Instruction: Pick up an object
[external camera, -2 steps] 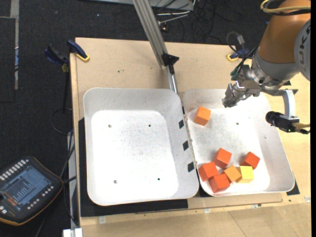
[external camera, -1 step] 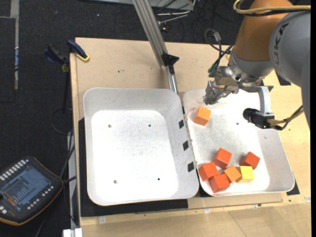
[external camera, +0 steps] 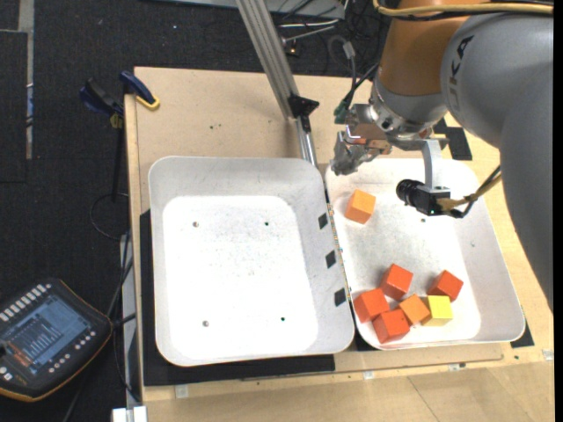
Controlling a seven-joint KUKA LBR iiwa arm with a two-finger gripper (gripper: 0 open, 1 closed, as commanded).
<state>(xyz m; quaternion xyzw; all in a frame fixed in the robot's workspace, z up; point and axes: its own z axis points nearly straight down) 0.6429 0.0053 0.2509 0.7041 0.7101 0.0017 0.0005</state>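
My gripper [external camera: 348, 159] hangs over the far left corner of the right bin [external camera: 466, 236], below the orange wrist band. A light orange cube [external camera: 360, 207] sits just in front of and below it, apart from the gripper, on the bin floor. Near the right bin's front edge lies a cluster of cubes: red ones [external camera: 398, 280] [external camera: 447, 285] [external camera: 370, 304] [external camera: 391, 324], an orange one [external camera: 413, 309] and a yellow one [external camera: 439, 309]. Nothing shows in the gripper.
The left bin [external camera: 163, 236] lies beside the right one with black clips along the shared rim. A slanted metal pole [external camera: 268, 42] stands behind the bins. A black unit [external camera: 420, 196] on the arm overhangs the right bin. A teach pendant [external camera: 44, 337] lies bottom left.
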